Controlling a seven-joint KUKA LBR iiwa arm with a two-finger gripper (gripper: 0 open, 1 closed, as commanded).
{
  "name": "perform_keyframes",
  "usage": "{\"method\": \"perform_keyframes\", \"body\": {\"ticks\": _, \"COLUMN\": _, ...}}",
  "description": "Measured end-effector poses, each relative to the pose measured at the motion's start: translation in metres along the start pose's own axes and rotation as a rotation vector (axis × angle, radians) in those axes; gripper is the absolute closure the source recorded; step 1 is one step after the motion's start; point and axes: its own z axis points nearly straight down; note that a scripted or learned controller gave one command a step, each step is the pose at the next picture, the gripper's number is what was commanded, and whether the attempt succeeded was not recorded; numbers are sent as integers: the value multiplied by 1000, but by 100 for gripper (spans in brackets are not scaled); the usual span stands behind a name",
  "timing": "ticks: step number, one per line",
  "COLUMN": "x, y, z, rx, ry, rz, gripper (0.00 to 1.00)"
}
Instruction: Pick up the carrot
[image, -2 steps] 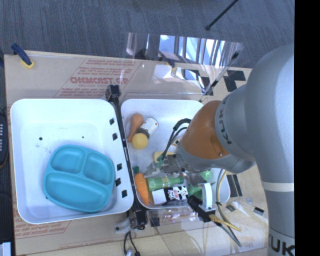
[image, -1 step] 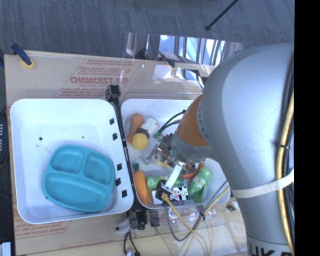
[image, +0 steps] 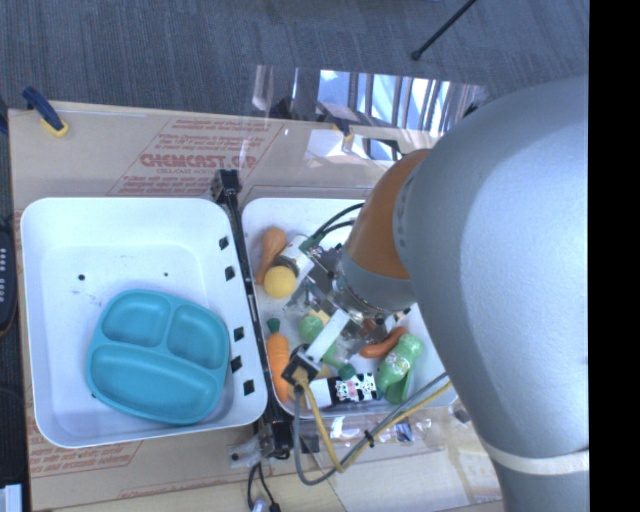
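Observation:
The carrot (image: 278, 356) lies in the right bin (image: 262, 212) against its left wall, orange with a green top pointing toward the back. My gripper (image: 313, 300) hangs low over the middle of this bin, just right of the carrot and behind it, among the toy foods. The big grey arm with its orange band (image: 385, 235) covers much of the bin's right side.
A yellow lemon (image: 280, 282) and an orange piece (image: 272, 246) sit behind the carrot. A red pepper (image: 384, 346), a green bottle (image: 398, 366) and a black-and-white item (image: 352, 388) lie to the right. The left bin (image: 40, 225) holds a blue divided plate (image: 160, 355).

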Motion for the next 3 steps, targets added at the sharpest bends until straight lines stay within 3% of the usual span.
{"method": "perform_keyframes", "body": {"ticks": 1, "x": 11, "y": -27, "z": 3, "rx": 3, "ry": -9, "rz": 33, "gripper": 0}}
{"method": "perform_keyframes", "body": {"ticks": 2, "x": 3, "y": 15, "z": 2, "rx": -1, "ry": -7, "rz": 321, "gripper": 0}}
{"method": "perform_keyframes", "body": {"ticks": 3, "x": 16, "y": -35, "z": 3, "rx": 3, "ry": -10, "rz": 455, "gripper": 0}}
